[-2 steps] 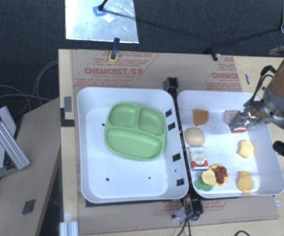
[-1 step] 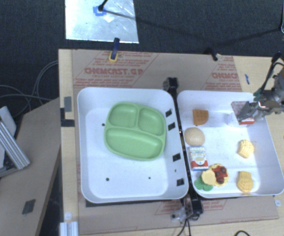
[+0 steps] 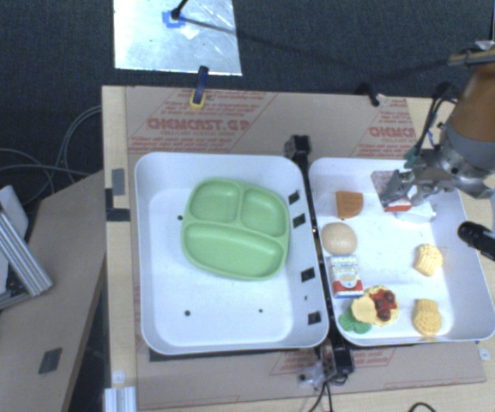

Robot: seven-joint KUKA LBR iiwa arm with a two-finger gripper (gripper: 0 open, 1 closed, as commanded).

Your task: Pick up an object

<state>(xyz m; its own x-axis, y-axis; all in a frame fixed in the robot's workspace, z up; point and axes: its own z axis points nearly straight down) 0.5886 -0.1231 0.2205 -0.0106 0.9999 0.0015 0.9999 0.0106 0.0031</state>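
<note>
Yellow waffle [image 3: 426, 317] nearest, orange wedge [image 3: 349, 203] beside pincer [image 3: 398, 194]; pincer's opening and hold impossible to tell.

Two shallow white bins sat side by side on a cardboard-covered bench. The left white bin [image 3: 157, 256] held a pale green divided plastic tray [image 3: 234, 228]. The right white bin [image 3: 466, 273] held an orange wedge-shaped piece [image 3: 349, 203], a beige egg-shaped object [image 3: 340, 238], a small white printed carton [image 3: 346, 275], a yellow and red toy food on a green base [image 3: 371, 308] and two yellow lumpy pieces [image 3: 427, 260] [image 3: 426, 317]. The grey two-finger gripper [image 3: 395, 197] hung over that bin's far edge, with something red just beneath it.
</note>
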